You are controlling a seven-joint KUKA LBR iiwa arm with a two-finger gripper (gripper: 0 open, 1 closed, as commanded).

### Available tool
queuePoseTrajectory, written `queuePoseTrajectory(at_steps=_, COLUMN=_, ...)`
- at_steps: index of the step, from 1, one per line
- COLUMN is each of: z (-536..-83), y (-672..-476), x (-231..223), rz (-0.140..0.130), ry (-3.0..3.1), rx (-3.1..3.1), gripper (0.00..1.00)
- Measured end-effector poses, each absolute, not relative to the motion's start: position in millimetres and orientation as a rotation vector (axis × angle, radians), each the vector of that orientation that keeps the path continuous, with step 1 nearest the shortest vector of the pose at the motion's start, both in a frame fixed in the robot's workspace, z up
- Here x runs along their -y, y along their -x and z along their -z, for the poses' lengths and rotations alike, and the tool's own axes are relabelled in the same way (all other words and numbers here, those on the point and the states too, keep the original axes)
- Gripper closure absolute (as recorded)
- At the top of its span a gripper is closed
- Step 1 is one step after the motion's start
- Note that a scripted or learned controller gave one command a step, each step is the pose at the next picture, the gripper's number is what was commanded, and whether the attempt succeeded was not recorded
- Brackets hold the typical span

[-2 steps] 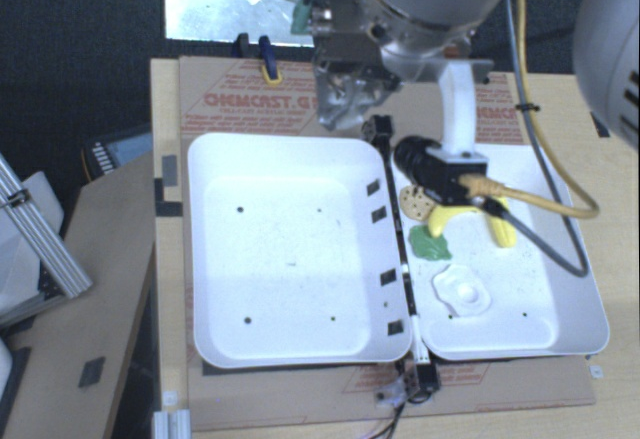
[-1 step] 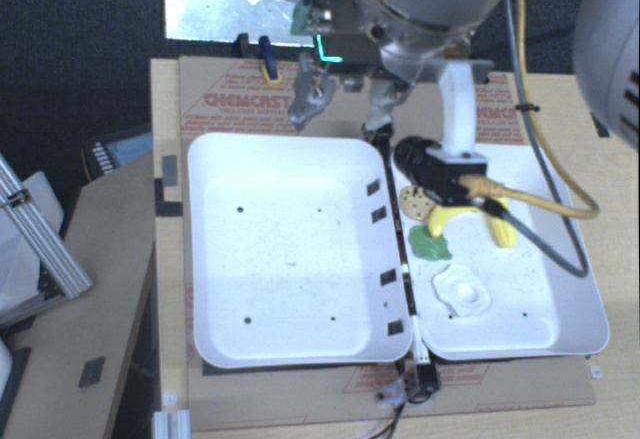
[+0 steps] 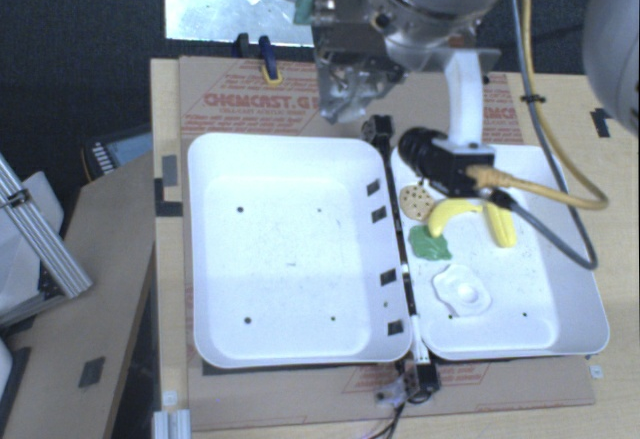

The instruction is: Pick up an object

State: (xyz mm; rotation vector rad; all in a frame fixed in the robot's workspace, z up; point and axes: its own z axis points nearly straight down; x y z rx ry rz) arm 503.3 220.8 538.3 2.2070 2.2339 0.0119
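Clearly the gripper (image 3: 345,99) hangs over the cardboard (image 3: 240,99) behind the bins, near the back end of the wall they share. It is blurred and partly under the arm's body, so I cannot tell if it is spread or pressed together. Nothing is seen held in it.

The things to pick all lie in the right bin (image 3: 560,327), in its left half: a banana (image 3: 462,214), a round cookie (image 3: 413,198) just beside it, a green piece (image 3: 430,245) below them, and a white piece (image 3: 461,291) nearer the front.

I think the main risk is crowding. Banana, cookie and green piece are very close together, so a descent on one could push another away or catch two at once. They also lie near the dividing wall with its black clips (image 3: 378,215); a gripper coming down there could strike the rim instead of reaching the floor. A black unit (image 3: 432,155) with a yellow cable (image 3: 550,192) and a grey cable (image 3: 555,239) hangs over the back of this bin, and the cables could brush the banana. The white piece looks flat and pale against the floor, probably hard to seize.

For free movement, the right half of the right bin is bare, and the left bin (image 3: 215,327) has a wide bare floor.
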Motion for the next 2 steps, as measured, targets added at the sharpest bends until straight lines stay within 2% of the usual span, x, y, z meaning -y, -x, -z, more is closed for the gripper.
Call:
queuePoseTrajectory(at_steps=1, z=-422, y=-485.2, x=-223, rz=0.014, ry=-2.218, rx=-2.23, gripper=1.0)
queuePoseTrajectory(at_steps=2, z=-425, y=-486.5, x=-235, rz=-0.002, ry=-2.214, rx=-2.228, gripper=1.0)
